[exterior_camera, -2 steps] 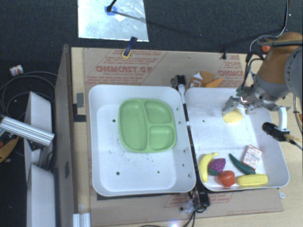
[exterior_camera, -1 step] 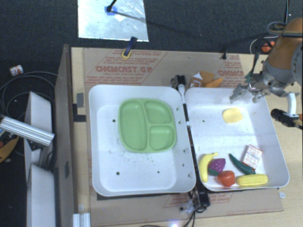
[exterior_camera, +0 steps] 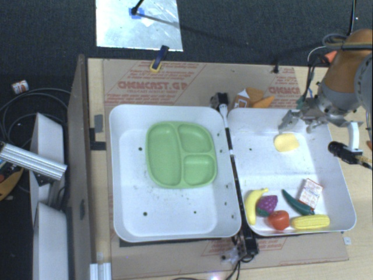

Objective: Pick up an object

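Yellow lump (exterior_camera: 286, 142) lies in right bin (exterior_camera: 344, 214), just below and left of my gripper (exterior_camera: 303, 119), not touching. My jaws spread apart, nothing between. Plan: shift over it, straddle evenly, descend, close gently. Smaller toys, banana (exterior_camera: 253, 203), corn (exterior_camera: 310, 221), cluster well below; ignore.

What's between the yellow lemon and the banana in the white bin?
Nothing. In the camera view, just bare white bin floor lies between the lemon and the banana.

A pale yellow lemon (exterior_camera: 286, 142) lies in the right bin (exterior_camera: 256, 156).
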`<state>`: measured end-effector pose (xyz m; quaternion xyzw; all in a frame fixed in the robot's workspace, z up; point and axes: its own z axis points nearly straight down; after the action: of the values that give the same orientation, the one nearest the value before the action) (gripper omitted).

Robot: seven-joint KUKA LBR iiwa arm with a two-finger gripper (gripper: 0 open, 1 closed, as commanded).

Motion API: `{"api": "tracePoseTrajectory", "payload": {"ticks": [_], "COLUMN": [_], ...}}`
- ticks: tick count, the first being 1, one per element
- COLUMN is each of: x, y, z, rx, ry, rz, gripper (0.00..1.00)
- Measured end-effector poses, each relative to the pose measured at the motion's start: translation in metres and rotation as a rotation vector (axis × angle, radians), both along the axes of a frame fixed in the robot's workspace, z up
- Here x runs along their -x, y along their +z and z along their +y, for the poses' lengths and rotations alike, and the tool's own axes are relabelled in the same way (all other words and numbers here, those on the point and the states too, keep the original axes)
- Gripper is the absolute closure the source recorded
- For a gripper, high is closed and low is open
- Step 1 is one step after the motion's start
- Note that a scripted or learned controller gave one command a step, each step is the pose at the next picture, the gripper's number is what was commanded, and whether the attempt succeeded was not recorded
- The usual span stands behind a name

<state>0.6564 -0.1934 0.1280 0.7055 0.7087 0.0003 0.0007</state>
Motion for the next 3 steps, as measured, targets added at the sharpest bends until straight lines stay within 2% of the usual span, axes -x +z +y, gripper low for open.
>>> {"api": "tracePoseTrajectory", "payload": {"ticks": [1,2,3], "x": [-0.01,-0.001,0.008], "y": [-0.01,0.009,0.022], "z": [0.002,-0.014,-0.013], "rx": [0.001,0.001,0.0], "ry": [0.0,-0.004,-0.004], "rz": [-0.002,-0.003,-0.002], "gripper": [0.0,0.0,0.0]}}
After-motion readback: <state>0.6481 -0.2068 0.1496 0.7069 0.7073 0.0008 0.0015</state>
